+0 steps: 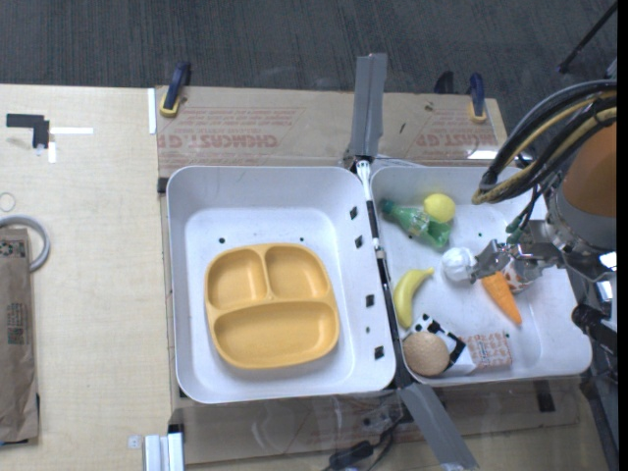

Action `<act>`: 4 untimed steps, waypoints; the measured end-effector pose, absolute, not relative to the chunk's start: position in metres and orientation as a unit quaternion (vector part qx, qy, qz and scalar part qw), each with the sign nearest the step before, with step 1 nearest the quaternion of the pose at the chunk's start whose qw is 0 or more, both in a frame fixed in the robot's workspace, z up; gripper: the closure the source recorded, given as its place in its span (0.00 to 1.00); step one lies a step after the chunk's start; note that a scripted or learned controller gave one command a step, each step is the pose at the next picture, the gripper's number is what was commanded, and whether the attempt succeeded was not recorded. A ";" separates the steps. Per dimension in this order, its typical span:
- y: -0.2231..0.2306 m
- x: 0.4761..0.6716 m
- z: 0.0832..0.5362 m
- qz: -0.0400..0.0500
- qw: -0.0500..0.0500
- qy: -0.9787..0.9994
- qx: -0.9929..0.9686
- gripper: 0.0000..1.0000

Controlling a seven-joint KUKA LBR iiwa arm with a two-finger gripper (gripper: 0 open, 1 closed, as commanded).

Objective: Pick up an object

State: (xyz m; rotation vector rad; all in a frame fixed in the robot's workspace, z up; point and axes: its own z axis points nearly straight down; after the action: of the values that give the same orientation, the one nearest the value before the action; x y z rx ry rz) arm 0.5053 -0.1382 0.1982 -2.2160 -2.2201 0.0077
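The claw point(496, 260) is low in the right bin point(549, 366), and I cannot tell whether it is released or clenched, since the metal blurs together there. Touching its near side lies the carrot point(505, 299), which I take to be the target (the closest thing to it). The step in hand looks like the reach before a grasp; next it calls for settling squarely over the carrot's thick end and closing across its width. Its long axis runs slantwise, the thick end up by the claw and the tip pointing away toward the bin's near right corner. A white ball point(457, 262) sits just left of the claw. Farther left lies a banana point(411, 292); beyond, a lemon point(440, 207).
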 end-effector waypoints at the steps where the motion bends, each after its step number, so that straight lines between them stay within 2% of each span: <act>1: -0.159 0.495 0.240 0.002 0.002 -0.689 -0.724 0.00; 2: -0.187 0.512 0.136 0.003 0.002 -0.634 -0.773 0.00; 3: -0.187 0.512 0.136 0.002 0.002 -0.634 -0.773 0.00; 4: -0.170 0.520 0.088 0.003 0.002 -0.523 -0.852 0.00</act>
State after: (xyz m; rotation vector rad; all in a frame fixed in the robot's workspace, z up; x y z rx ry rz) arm 0.5200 -0.1695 0.0881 -2.6734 -1.6409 0.0082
